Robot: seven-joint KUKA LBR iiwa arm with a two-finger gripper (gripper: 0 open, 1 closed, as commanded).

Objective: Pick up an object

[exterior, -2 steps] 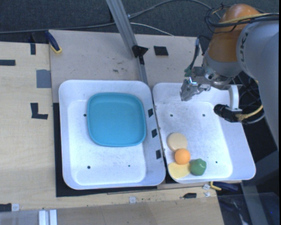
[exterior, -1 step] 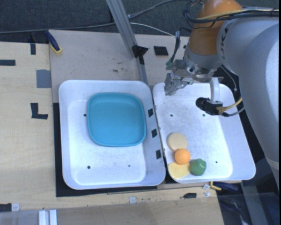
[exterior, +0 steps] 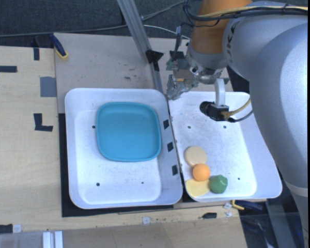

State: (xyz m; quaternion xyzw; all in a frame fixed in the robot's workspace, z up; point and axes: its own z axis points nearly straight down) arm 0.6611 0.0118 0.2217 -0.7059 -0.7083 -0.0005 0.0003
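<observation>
No text, label, brand, number or sign can be read anywhere.

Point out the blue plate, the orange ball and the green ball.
blue plate (exterior: 128, 131): camera view, on the flat centre of the plate, in the left bin.
orange ball (exterior: 200, 172): camera view, on the ball's top, in the right bin.
green ball (exterior: 218, 183): camera view, on the ball's middle, beside the orange ball.

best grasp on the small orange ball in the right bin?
Grip the small orange ball across its middle, coming straight down. The beige disc, pale yellow piece and green ball crowd it, so probably close along the freer upper-right to lower-left line.
</observation>
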